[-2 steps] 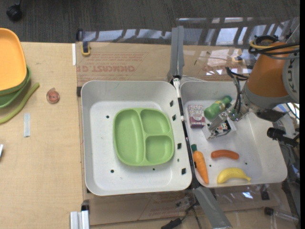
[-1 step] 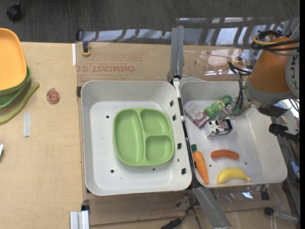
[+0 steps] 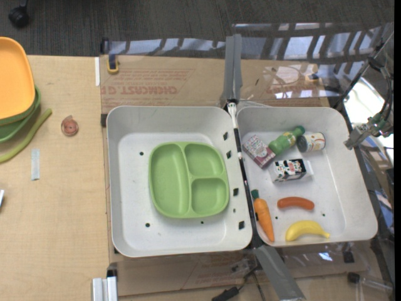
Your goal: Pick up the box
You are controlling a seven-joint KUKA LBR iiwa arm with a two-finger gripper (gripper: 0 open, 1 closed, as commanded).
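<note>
The pincer [image 3: 368, 130] is way out at the right edge of the shot, just past the right-hand rim of the right bin [image 3: 341, 187] and up near its far corner. It's small and kinda lost against the metal framing back there, so honestly I can't tell if it's spread apart or pinched together. There's nothing I can make out in its grip. The box [image 3: 290, 169], a little black-and-white carton, is lying flat around the middle of the right bin, well apart from the pincer. Just up and left of it is a pink packet [image 3: 257, 149] sitting at an angle. A green bottle [image 3: 285, 140] lies on its side right next to that, with a small can [image 3: 311, 142] beside the bottle's top end. Nearer the camera from the box there's a red sausage [image 3: 295, 202], then a yellow banana [image 3: 306, 231] by the near wall, and an orange carrot [image 3: 264, 218] along the bin's left wall. The left bin [image 3: 114, 168] has a green divided plate [image 3: 189, 179] in it. Both bins sit on cardboard [image 3: 163, 80]. Off to the far left on the wooden bench [image 3: 56, 218] there's a stack of orange and green plates [image 3: 12, 86].
</note>
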